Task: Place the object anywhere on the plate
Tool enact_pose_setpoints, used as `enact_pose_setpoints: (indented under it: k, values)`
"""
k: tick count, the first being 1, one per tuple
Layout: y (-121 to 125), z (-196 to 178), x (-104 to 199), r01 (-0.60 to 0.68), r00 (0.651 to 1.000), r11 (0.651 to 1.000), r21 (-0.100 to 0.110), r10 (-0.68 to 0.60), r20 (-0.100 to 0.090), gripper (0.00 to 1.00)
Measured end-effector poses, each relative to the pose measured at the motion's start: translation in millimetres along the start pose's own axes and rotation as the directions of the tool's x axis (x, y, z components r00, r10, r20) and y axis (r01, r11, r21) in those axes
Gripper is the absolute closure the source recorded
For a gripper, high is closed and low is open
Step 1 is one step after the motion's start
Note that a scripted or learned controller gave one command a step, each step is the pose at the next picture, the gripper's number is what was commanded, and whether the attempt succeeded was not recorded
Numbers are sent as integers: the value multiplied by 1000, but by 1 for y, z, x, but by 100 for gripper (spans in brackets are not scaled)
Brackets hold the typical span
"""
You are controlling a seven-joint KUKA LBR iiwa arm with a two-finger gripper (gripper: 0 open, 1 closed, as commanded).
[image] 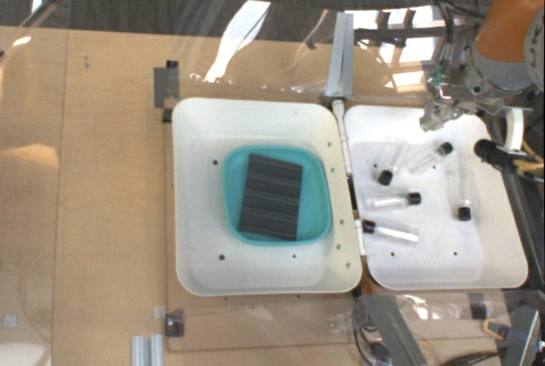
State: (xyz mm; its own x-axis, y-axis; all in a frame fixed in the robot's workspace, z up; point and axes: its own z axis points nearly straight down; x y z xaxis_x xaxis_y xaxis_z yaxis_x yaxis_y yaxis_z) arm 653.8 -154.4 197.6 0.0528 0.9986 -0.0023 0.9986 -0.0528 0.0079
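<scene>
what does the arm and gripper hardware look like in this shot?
The arm has a rounded orange band over a grey wrist section, entering from the right above the right bin. Thin dark cables loop across it. The gripper is pale grey metal with a small green spot on its body. A black part with a white loop sits beside it.

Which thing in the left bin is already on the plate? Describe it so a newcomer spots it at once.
Start at the left white bin; a teal plate sits in its middle. On the plate lies a dark grey ribbed block, flat and rectangular. The clear black-capped vials lie in the other bin.
</scene>
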Motion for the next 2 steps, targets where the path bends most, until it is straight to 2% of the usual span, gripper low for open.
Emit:
enact_pose_setpoints:
  k: [1, 2]
  values:
    - [0, 0, 0, 0, 1000, 1000, 0, 0, 0, 0]
    - [-47, -80, 62, -268, 963, 963, -2, 268, -2, 0]
